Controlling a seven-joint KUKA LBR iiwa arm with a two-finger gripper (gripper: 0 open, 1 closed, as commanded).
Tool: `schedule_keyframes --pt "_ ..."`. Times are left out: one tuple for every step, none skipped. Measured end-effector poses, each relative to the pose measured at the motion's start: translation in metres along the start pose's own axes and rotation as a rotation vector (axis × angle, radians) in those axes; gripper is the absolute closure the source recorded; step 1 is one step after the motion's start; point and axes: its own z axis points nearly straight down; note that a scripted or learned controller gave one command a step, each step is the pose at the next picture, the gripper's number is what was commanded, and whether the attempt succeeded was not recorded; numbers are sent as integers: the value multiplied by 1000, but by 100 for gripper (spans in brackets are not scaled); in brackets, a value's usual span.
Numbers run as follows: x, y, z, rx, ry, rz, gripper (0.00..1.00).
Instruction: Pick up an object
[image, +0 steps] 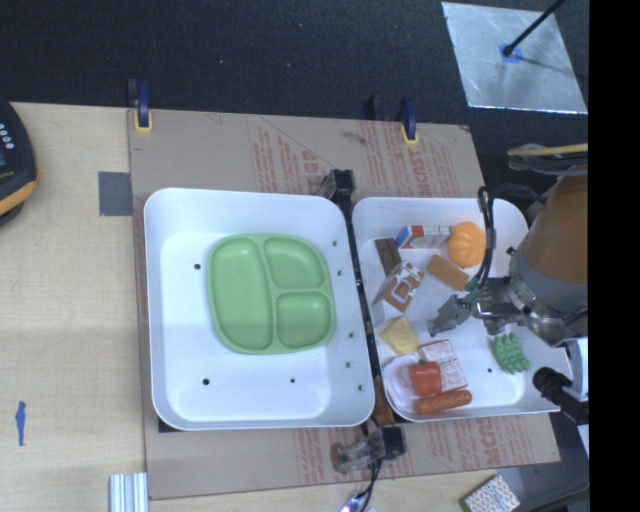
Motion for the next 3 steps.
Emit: schedule_keyframes --pt "-59 43 41 -1 -3 4 0" --pt "-75 112 104 -2 -2 -5 0" --pt "-71 178 87 -8 -1 -2 0"
